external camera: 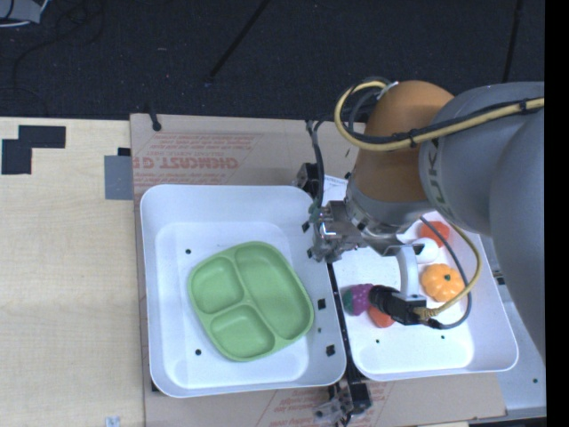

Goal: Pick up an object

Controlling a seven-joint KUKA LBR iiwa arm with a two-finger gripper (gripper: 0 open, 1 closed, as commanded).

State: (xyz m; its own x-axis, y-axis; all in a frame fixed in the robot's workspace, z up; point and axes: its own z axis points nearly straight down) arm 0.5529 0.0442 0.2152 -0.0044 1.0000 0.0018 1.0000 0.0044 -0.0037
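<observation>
The claw (327,237) is held over the left edge of the right bin (427,350), its grip not discernible, while a purple toy (358,297) and an orange toy (441,282) are seen lying in that bin.

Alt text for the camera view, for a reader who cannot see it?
A grey robot arm with an orange band reaches over the right white bin, which holds small items including an orange pumpkin-like toy and a purple piece. The left bin holds a green divided plate.
</observation>
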